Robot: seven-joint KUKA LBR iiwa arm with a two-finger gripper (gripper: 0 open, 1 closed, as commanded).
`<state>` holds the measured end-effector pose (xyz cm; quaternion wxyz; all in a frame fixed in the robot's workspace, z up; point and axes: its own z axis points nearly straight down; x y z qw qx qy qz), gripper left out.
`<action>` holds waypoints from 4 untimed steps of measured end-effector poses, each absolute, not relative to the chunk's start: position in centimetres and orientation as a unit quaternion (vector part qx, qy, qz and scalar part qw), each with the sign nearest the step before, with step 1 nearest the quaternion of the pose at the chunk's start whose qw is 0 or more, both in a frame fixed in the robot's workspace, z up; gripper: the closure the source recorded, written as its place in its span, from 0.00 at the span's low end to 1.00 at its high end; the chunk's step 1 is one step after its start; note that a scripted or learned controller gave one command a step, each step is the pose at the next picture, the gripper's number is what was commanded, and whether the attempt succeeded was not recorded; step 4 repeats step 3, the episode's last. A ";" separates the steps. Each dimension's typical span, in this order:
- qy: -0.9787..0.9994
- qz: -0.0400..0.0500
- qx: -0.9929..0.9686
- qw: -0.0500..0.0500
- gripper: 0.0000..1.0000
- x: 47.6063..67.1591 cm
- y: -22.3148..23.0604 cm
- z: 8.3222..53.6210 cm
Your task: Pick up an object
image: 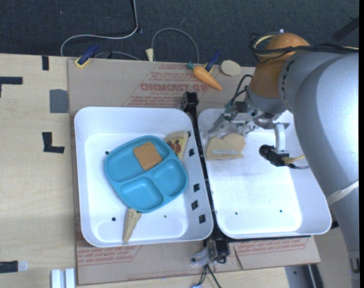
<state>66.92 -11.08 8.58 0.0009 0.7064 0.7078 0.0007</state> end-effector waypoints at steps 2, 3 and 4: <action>0.708 0.000 0.707 0.001 0.00 66.9 -12.5 8.6; 0.708 0.000 0.706 0.003 1.00 67.0 -12.5 9.6; 0.708 0.000 0.706 0.003 1.00 67.0 -12.5 9.6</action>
